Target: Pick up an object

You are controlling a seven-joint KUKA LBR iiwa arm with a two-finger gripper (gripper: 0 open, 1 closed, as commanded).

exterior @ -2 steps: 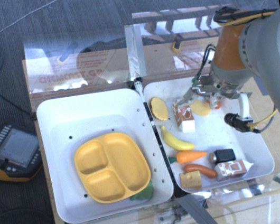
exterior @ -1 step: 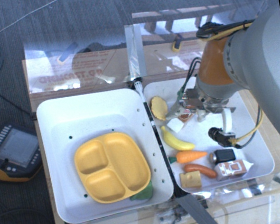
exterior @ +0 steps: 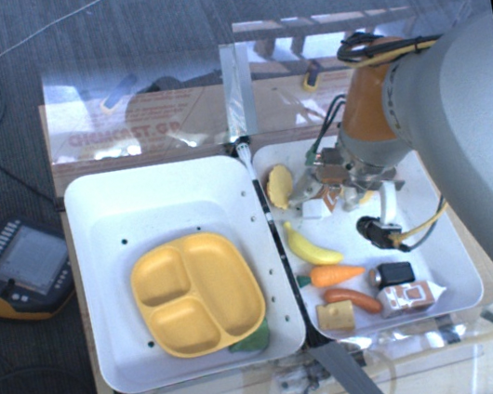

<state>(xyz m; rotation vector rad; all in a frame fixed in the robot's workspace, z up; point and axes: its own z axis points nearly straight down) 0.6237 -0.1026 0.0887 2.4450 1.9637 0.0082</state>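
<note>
While the pincer hangs in the right bin, banana just beside it, grip cannot be told

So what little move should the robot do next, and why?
Probably slide a little toward the banana. The gripper is in the upper part of the right bin, close to the banana's upper end, while the carrot and sausage lie farther off. So the banana looks like the nearest thing to try.

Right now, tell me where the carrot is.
In the camera view, the carrot lies in the right-hand bin, near its left wall, between the banana above and the red sausage below.
</note>
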